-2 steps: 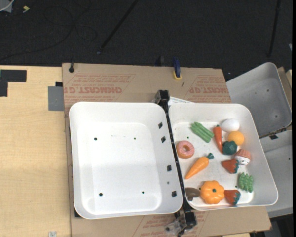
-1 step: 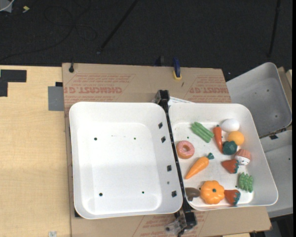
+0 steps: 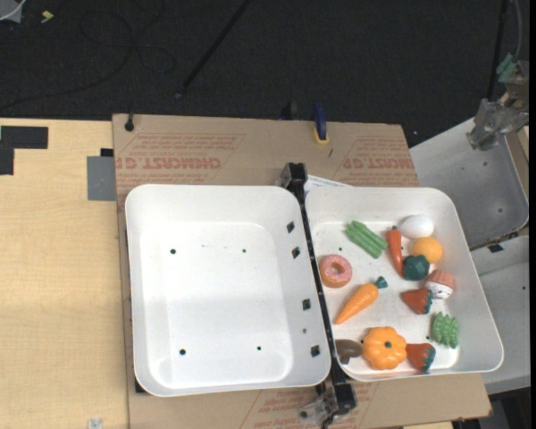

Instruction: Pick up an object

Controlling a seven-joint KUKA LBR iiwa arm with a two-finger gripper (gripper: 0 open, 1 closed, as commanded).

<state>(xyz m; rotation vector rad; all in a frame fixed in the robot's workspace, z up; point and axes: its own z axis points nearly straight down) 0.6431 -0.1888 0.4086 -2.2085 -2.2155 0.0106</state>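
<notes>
Pick not begun: jaws parked off the bins.
What looks like the arm's end (image 3: 503, 105) sits upper right, well apart from the objects; jaws apart or together, cannot tell. All candidates lie loose in the right bin (image 3: 482, 351): carrot (image 3: 355, 302), pumpkin (image 3: 383, 348), doughnut (image 3: 336, 271), egg (image 3: 417, 226). The carrot lies clear of its neighbours, probably the easiest grasp. Left bin (image 3: 143, 284) adjoins on the surface (image 3: 45, 284).

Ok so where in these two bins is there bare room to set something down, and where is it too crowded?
The left bin offers bare white floor from wall to wall. In the right bin, toys crowd the floor: the pink donut, carrot, pumpkin and green beans. A small bare patch lies at its far edge, between the green beans and the white egg.
</notes>
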